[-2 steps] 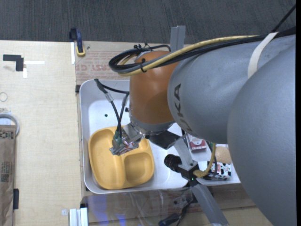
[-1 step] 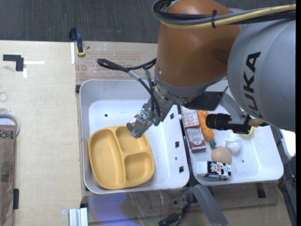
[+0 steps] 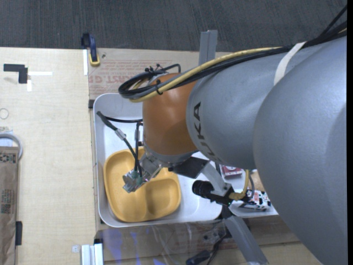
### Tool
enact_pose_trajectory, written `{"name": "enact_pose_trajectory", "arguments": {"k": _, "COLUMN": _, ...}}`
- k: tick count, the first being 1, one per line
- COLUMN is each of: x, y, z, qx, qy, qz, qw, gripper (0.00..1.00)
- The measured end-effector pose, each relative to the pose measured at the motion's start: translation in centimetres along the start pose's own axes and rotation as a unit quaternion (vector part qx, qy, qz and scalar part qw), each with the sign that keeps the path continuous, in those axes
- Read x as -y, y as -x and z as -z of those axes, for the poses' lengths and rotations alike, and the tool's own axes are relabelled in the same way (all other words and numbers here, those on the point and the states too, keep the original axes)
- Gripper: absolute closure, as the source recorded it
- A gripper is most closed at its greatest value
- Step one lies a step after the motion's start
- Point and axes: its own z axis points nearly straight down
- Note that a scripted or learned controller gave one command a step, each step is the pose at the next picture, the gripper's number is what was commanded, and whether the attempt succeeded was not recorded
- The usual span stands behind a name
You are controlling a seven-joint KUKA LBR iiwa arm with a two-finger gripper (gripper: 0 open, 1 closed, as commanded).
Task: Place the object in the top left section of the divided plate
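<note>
Arm (image 3: 265,109): grey, filling the right and centre of the frame, with an orange band (image 3: 168,120) above the wrist at frame centre.
Cables (image 3: 149,84): black and yellow, looped over the orange band; one black lead drops down the left side toward the wrist.
End effector (image 3: 134,180): lower centre-left of the frame, over the plate, pointing down and to the left.
End effector state: cannot tell; the tip is small and blurred, and no object can be made out in it.
Plate (image 3: 160,200): yellow, divided, lying in the bin at lower centre-left; a ridge separates its sections, and its upper part is covered by the wrist.
Object: cannot be made out; the plate's visible sections look bare.
Bin (image 3: 105,148): white, shallow, holding the plate; its left rim runs down the frame left of centre.
Red card (image 3: 231,173): small, just under the arm, right of the plate.
Surface (image 3: 44,148): pale wood, left of the bin.
Black marker (image 3: 16,70): on the surface, upper left of the frame.
Paper bag (image 3: 8,192): brown, at the left edge.
Floor (image 3: 138,10): dark, across the top of the frame.
</note>
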Motion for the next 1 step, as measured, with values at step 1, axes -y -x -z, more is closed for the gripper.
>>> {"name": "enact_pose_trajectory", "arguments": {"k": 1, "x": 1.85, "y": 2.0, "z": 0.55, "qx": 0.0, "qy": 0.001, "qz": -0.056, "qw": 0.9985, "gripper": 1.0}}
